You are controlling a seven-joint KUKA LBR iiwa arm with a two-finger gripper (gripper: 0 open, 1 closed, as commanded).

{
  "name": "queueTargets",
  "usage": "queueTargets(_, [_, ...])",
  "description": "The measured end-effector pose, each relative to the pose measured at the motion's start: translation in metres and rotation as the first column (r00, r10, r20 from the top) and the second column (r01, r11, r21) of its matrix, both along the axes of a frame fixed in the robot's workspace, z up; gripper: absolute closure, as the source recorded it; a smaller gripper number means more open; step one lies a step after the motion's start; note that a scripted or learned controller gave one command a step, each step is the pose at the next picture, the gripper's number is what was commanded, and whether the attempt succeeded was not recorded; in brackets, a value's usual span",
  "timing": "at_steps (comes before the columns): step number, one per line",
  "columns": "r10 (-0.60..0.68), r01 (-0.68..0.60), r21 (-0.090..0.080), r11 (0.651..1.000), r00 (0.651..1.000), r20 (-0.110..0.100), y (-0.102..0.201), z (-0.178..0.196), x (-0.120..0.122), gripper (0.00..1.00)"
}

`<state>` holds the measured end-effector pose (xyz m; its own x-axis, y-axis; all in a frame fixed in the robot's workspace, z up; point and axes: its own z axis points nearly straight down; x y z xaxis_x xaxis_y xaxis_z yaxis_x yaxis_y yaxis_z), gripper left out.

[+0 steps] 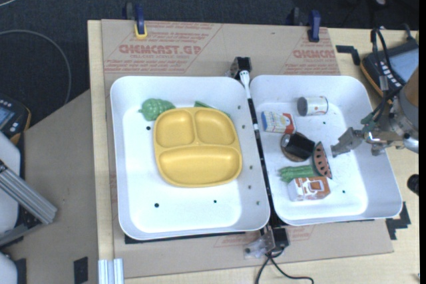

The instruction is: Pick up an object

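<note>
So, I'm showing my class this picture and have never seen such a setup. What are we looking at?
One camera looks down at a slant on a bench with two white bins. The left bin holds a yellow divided plate and a green toy by its corner. The right bin holds small items, among them a small can, a carton and a green piece. The robot arm reaches in from the right; its gripper is over the right bin, with nothing seen between its fingers.
</note>
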<state>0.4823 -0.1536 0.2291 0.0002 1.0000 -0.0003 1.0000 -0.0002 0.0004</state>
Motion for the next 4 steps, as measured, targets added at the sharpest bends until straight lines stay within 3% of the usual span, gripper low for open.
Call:
queueTargets(1, [0.001, -0.001, -0.002, 1.0, 1.0, 0.004, 0.0, 0.011, 0.001, 1.0])
queueTargets(2, [0.01, -0.01, -0.001, 1.0, 1.0, 0.019, 0.061, 0.154, -0.001, 1.0])
queueTargets(3, [0.012, -0.012, 0.004, 1.0, 1.0, -0.011, 0.174, 0.059, -0.004, 1.0])
queueTargets(4, [0.007, -0.007, 0.003, 1.0, 1.0, 0.012, 0.228, 0.157, -0.002, 1.0])
